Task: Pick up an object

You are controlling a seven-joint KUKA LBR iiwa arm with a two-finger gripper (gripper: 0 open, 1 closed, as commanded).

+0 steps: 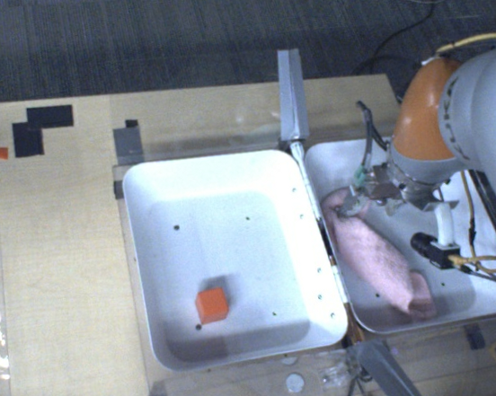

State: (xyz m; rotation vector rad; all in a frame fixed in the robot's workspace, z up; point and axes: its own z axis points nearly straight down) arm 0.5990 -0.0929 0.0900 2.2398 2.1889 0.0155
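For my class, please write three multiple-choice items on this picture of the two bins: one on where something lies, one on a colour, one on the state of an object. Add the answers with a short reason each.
1. Where does the small block lie?
A. In the left bin, toward its near left corner
B. In the right bin
C. On the bench outside the bins

2. What colour is that block?
A. Blue
B. Orange
C. Green

3. How does the pink cloth lie in the right bin?
A. Folded into a neat square
B. Hanging over the rim
C. Stretched out long on the bin floor

Answers:
1 A, the block sits on the floor of the left bin.
2 B, it is plainly orange against the white.
3 C, the cloth runs from beneath the gripper toward the near wall.
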